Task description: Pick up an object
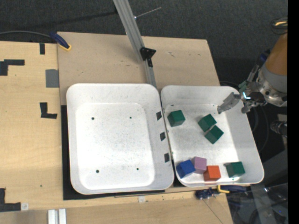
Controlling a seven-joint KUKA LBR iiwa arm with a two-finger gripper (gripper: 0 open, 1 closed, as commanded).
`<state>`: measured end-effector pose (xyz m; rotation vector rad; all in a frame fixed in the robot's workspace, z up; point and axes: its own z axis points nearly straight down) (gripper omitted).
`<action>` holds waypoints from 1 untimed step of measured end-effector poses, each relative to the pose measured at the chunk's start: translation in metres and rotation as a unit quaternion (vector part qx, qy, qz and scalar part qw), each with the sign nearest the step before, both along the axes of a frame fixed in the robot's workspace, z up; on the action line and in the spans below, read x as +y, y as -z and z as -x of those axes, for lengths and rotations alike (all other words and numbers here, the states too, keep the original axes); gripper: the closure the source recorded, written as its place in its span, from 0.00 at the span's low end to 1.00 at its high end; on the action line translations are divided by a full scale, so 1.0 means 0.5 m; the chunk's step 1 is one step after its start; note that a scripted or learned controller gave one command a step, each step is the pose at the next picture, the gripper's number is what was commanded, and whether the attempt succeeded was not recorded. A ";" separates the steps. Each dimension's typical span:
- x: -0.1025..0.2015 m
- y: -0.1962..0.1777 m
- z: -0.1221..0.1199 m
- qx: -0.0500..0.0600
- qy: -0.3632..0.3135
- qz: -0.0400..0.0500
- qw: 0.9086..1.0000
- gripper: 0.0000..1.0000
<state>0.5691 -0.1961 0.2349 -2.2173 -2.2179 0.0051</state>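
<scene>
- White plastic is what you are looking down on: two shallow bins side by side, the left bin (112, 134) and the right bin (194, 97).
- All your candidates lie in the right bin. Toward its far left sits a green cube (176, 118); nearer the middle you have two more green cubes touching each other, an upper one (207, 122) and a lower one (214, 134).
- Along the near edge you will find a blue cube (185, 167), a lilac cube (200, 164) just beside it, an orange cube (212, 172) touching the lilac one, and a fourth green cube (235, 169) toward the right corner.
- Your gripper (236, 101) hangs at the bin's far right side, over the rim area, well apart from every cube.
- You can see one grey finger (227, 103) slanting down to the left; whether the fingers are spread or pressed together cannot be told from here, and nothing shows between them.
</scene>
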 end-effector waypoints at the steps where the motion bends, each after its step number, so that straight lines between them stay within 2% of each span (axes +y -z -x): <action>1: 0.000 -0.006 -0.002 -0.003 -0.001 0.001 1.000 0.00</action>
